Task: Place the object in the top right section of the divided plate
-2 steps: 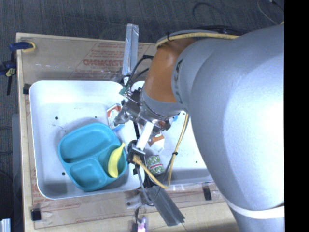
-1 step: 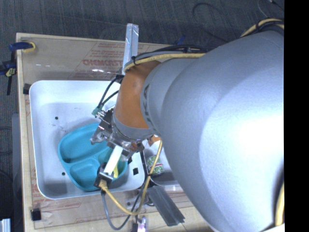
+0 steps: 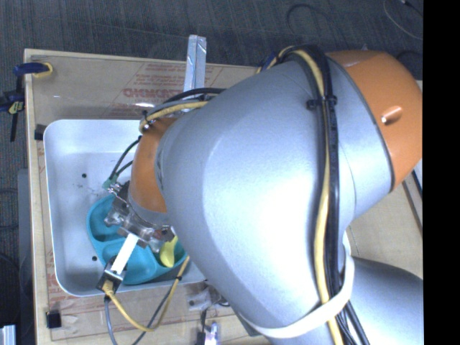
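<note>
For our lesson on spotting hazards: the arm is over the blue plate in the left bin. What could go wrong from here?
The arm hides much of the blue plate, so the camera may not confirm which section gets the object. The gripper sits close over the plate and might shove it across the bin. A small yellow thing at the plate's edge could get knocked away.
</note>
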`<control>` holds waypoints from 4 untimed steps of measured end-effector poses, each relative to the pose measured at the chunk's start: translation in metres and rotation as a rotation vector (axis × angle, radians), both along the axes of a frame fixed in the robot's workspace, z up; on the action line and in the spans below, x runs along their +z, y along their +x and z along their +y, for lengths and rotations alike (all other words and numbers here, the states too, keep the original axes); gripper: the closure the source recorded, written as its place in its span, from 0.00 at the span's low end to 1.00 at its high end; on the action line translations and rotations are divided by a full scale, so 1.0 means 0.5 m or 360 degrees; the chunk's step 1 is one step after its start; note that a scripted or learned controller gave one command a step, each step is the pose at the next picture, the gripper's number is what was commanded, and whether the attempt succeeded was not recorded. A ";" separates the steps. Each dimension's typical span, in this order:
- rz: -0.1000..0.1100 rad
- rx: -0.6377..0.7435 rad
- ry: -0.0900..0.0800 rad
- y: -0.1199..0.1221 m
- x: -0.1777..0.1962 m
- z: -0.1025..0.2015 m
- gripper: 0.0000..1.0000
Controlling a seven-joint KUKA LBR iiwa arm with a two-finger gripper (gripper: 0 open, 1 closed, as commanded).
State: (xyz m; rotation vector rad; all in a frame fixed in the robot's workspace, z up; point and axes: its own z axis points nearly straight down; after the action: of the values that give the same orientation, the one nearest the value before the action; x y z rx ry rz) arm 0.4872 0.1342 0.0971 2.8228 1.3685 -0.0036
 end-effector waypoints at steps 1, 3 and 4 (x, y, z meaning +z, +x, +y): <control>0.0008 0.0204 0.0009 0.170 0.102 0.170 0.00; 0.0035 0.0480 0.0000 0.192 0.003 0.125 1.00; -0.0006 0.0124 0.0028 -0.004 0.021 0.107 1.00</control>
State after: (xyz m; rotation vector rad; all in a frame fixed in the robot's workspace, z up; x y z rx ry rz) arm 0.4853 0.1875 0.1077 2.7801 1.4839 0.0138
